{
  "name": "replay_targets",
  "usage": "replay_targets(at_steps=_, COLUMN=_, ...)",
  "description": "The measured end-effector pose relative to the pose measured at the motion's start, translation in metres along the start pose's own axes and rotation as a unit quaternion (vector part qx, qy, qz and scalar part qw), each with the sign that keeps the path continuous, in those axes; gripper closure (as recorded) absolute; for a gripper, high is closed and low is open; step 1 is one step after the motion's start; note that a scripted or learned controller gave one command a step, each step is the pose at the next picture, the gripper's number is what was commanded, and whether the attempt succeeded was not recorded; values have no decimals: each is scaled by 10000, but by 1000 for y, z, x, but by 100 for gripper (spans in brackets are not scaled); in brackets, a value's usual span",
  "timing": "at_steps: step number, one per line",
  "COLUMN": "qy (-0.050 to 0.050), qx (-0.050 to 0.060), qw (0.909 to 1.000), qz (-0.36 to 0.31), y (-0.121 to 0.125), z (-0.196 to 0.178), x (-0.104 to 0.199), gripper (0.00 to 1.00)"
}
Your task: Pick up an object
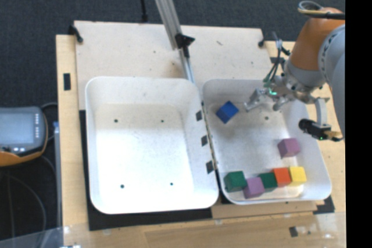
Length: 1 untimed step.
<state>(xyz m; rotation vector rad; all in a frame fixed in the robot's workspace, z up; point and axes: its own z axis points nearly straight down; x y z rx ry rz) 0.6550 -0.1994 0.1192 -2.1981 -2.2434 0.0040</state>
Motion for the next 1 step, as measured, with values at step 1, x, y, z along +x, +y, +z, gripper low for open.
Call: replay_targets(at_steps=1, qy=-5, qx=-11, qw=10000, qz=97, y=-47, z=23, x=11, gripper=0)
